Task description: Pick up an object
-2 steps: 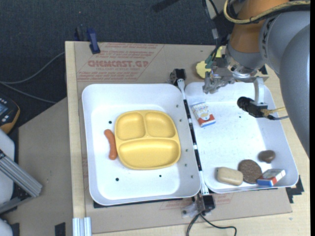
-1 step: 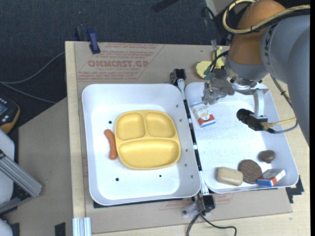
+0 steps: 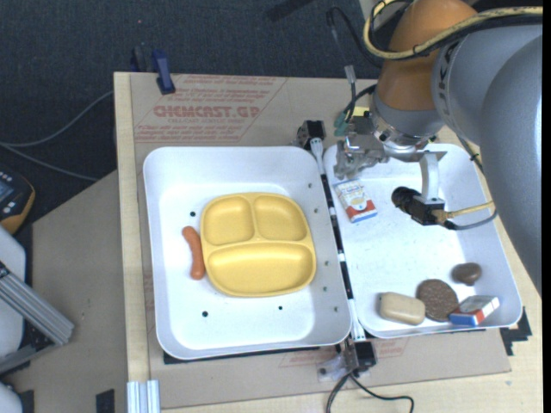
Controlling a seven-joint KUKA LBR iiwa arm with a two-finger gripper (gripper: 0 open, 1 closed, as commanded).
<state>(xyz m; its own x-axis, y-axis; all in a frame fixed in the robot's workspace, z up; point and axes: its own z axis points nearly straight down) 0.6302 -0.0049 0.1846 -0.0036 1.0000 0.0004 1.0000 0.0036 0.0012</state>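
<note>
In the right bin (image 3: pixel 387 256) I see the gripper (image 3: pixel 355 163) low at the upper-left corner, hard against the divider between bins, right above a small red-and-white carton (image 3: pixel 357 203). I cannot tell its state. Mid-floor of this bin is bare white; a tan soap-like block (image 3: pixel 402 308), brown disc (image 3: pixel 438 298), brown pebble (image 3: pixel 467 274) and red-blue box (image 3: pixel 475 311) crowd the lower-right edge. Left bin (image 3: pixel 172 299) holds a yellow divided plate (image 3: pixel 256 243) with an orange sausage (image 3: pixel 195 252) beside it. Cardboard (image 3: pixel 207 106) lies beneath, dark carpet (image 3: pixel 69 33) beyond.
</note>
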